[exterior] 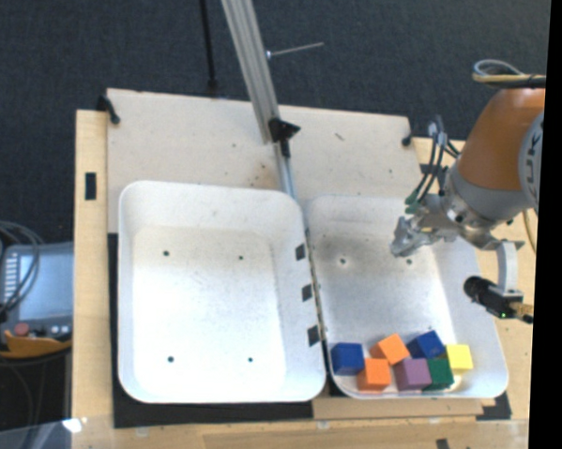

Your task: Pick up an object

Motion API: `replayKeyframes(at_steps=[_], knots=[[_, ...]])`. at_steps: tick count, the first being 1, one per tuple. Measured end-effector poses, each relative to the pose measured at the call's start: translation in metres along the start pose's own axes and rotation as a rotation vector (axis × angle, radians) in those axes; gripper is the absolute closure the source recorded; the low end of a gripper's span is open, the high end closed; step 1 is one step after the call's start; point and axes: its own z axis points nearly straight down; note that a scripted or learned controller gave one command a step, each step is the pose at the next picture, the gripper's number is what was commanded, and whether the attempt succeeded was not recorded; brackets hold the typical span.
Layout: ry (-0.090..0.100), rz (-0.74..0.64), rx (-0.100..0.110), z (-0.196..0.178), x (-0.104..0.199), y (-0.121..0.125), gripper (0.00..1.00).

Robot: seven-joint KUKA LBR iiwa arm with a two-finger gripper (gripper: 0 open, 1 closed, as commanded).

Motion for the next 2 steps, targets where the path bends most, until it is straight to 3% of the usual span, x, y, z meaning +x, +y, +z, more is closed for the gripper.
replayKeyframes(at_steps=[1, 2], knots=[[0.0, -0.007, -0.001, -0.054, -0.002, 0.002, 1.0], [0.002, -0.011, 0.006, -0.055, 0.052, -0.021, 1.0]])
